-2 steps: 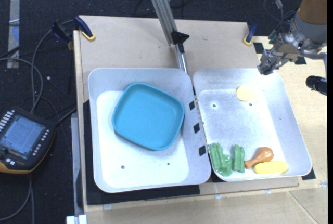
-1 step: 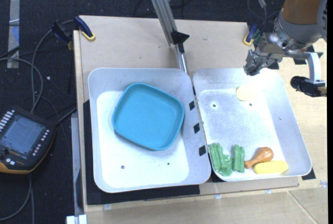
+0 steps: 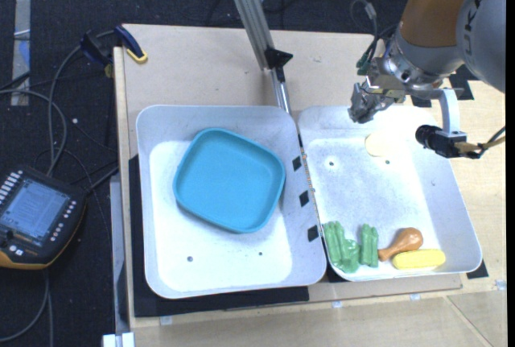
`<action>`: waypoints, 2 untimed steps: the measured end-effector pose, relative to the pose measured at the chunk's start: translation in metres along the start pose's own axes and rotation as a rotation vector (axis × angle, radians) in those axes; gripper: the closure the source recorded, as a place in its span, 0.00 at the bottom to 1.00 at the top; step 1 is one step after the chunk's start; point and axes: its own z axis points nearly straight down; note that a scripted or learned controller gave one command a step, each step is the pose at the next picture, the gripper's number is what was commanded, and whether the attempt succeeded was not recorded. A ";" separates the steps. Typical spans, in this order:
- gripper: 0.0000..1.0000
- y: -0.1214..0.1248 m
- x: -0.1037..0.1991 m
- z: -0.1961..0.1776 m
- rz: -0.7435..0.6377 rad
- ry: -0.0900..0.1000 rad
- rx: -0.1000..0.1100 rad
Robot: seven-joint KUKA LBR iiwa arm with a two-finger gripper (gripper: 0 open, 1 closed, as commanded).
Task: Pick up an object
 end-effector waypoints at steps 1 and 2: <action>1.00 -0.003 0.051 -0.006 0.000 0.000 -0.001; 1.00 -0.005 0.101 -0.008 0.000 0.000 -0.001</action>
